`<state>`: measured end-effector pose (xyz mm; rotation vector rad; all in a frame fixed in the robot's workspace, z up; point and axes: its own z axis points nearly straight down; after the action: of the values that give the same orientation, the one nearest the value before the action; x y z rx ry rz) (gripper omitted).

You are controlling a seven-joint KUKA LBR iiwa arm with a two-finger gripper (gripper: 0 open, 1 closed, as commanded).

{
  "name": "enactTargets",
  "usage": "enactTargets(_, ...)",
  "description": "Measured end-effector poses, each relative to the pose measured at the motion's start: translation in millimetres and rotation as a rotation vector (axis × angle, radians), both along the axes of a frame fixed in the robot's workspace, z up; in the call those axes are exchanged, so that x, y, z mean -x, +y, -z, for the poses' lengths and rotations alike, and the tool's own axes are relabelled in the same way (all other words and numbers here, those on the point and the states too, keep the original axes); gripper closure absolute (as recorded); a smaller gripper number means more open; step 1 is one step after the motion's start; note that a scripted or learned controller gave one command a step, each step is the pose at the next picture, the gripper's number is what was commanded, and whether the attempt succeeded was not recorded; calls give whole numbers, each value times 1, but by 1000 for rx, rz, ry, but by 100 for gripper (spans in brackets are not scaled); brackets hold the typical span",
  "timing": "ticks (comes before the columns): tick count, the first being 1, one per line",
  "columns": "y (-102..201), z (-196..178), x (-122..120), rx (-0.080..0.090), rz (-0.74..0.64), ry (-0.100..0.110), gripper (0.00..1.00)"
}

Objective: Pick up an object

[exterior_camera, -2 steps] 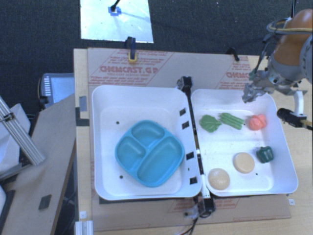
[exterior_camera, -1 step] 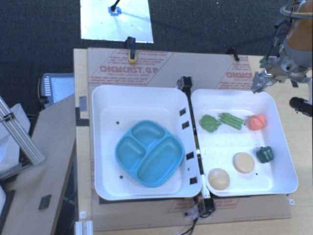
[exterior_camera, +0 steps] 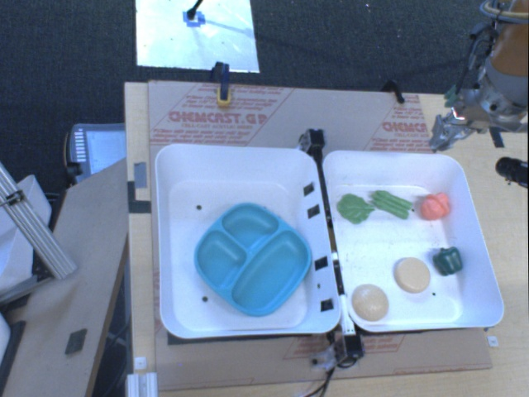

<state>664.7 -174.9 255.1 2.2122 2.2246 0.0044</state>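
The right bin (exterior_camera: 471,222) holds several small items: a green leafy piece (exterior_camera: 355,208), a ridged green piece (exterior_camera: 391,203), an orange-pink item (exterior_camera: 435,206), a dark green pepper (exterior_camera: 447,260), and two beige round pieces (exterior_camera: 412,275) (exterior_camera: 370,302). My gripper (exterior_camera: 446,129) hangs at the upper right, above the bench just beyond the right bin's far right corner, with nothing seen between its fingers. It is well apart from all the items.
The left bin (exterior_camera: 178,222) holds a blue divided plate (exterior_camera: 252,257). Black clips run along the divider between the bins (exterior_camera: 322,222). A yellow clamp (exterior_camera: 223,89) sits at the cardboard's far edge. A grey block lies at left (exterior_camera: 29,222).
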Motion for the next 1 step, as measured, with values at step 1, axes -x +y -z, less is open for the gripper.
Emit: enactTargets(1,54,13,17,-2,-2,5,100)
